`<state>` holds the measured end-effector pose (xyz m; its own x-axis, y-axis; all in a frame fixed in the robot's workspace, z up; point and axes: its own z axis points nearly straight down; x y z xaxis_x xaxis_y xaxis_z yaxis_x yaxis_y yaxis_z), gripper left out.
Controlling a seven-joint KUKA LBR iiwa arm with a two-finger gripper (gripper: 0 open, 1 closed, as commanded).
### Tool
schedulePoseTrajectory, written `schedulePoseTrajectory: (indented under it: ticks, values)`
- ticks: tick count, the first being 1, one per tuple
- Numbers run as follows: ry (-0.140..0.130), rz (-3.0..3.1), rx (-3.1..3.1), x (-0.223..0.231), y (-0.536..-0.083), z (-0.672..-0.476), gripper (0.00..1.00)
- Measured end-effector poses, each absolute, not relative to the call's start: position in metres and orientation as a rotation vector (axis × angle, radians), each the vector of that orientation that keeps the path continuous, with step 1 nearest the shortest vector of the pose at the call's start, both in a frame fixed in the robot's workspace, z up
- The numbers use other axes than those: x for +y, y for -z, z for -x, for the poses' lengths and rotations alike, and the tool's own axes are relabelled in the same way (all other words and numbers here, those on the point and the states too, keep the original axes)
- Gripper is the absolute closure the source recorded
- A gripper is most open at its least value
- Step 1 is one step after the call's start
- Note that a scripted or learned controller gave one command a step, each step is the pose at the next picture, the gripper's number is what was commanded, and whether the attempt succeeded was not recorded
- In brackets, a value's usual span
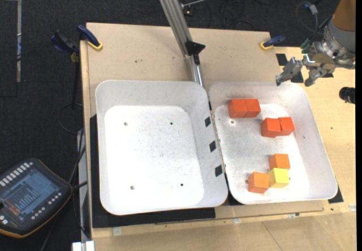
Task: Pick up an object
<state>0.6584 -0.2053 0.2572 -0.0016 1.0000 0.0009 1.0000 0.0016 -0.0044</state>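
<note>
My tool (298, 74) hangs spread wide with nothing between its fingers at the 1 o'clock corner of the right bin (317, 148), above the desk (141, 52), while the orange blocks (244, 108) and one yellow block (280, 177) lie inside that bin toward 6 o'clock.

Just one fixed cam here, mounted high above the table (169, 46), looking down at a slant from the near side, far enough back to catch both bins (153, 142).
</note>
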Motion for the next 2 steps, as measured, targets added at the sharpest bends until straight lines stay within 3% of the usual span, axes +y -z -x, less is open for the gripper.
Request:
schedulePoseTrajectory:
  ticks: [1, 2]
  values:
    - [-0.002, 2.218, -2.225, -0.205, -0.26, -0.659, 0.0]
    - [-0.005, 2.214, -2.224, -0.201, -0.211, -0.668, 0.0]
